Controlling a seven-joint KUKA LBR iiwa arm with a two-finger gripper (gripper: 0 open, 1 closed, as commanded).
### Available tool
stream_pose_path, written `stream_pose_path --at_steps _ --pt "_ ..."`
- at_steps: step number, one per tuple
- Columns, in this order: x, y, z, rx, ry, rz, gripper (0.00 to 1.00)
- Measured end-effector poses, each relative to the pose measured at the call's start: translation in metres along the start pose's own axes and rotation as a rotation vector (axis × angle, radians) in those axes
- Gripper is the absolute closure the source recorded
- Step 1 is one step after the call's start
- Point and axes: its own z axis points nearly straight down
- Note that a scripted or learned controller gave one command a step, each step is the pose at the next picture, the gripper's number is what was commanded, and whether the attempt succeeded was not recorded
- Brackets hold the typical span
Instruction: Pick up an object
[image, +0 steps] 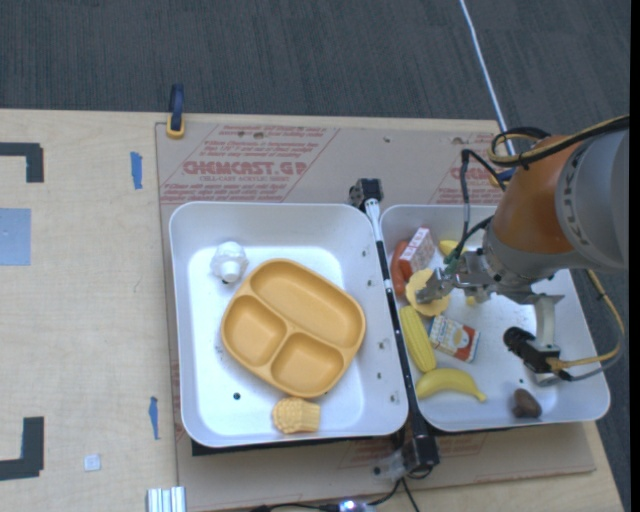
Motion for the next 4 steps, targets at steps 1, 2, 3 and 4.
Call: stream_pose_path --at_steps 1,2,3,4 --pt "0.001 0.003 0.0 0.003 -0.001 -0.001 0.0" --pt "0.008 0.006 -0.012 0.0 0.013 -0.006 1.0" --pt "-0.067 -0.033 -0.097 0.025 0.009 -0.006 1.0" --pt "-0.067 -0.033 -0.097 0.026 0.01 -0.006 0.0"
